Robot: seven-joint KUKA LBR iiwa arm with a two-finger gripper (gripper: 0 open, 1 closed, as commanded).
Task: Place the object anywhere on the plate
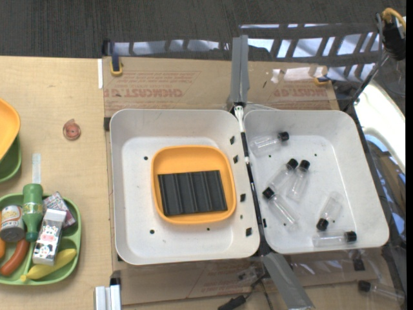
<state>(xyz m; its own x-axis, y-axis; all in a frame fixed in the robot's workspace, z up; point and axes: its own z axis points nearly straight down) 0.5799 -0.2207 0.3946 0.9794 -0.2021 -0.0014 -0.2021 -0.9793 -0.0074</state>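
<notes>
Claw: open or closed can't be told from this view, so places here are given by the bins, not relative to the claw.

Task things: clear vials w/ black caps, all in the right bin (361,173), none on the plate. Six caps can be counted. One vial (268,142) lies near the bin's far-left corner. Two (287,173) sit close together mid-bin, and another (281,206) is just below them, toward the divider. Two more (332,239) lie by the near-right corner. The bodies are see-through on white, so outlines are faint and it's hard to tell exactly where each one ends or whether the neighbours touch.

The orange plate (193,157) sits approx. centred in the left bin (129,173). A dark ribbed insert (193,192) covers most of its middle; what that is made of isn't clear.

On the worktop (51,89) left of the bins is a small pink round item (72,130), too small to identify. A green tray (64,263) of toy food incl. a green bottle (32,208) is cut off by the frame edge. An orange bowl (6,131) is also cut off there. Cardboard (168,86) under the bins shows reversed print. At the top right, a dark blurred part w/ a yellow bit (390,17) is unclear.
</notes>
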